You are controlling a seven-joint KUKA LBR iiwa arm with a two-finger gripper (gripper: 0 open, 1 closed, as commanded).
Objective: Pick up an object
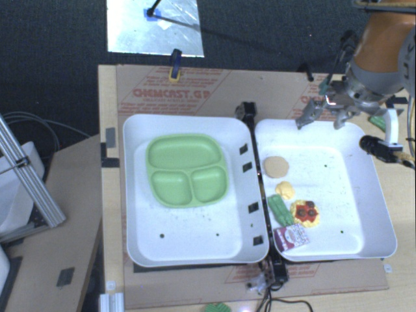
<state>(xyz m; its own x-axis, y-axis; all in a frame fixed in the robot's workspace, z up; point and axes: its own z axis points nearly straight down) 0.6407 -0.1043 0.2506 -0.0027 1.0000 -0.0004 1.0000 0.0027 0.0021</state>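
Note:
The right bin (351, 174) holds several small items along its left side: a round tan cookie (276, 167), a small yellow piece (285, 190), a green pickle-like piece (280, 209), a red and yellow pizza slice (305, 213) and a maroon packet (290, 237). My gripper (323, 116) hangs over the far rim of the right bin, well above and behind those items. Its two fingers are spread apart with nothing between them.
The left bin (140, 239) bears a green sectioned plate (187, 169). A black hinge strip (257, 181) runs between the bins. A shiny sheet (155, 19) lies at the back, and a yellow and blue clip (175, 65) sits on the cardboard.

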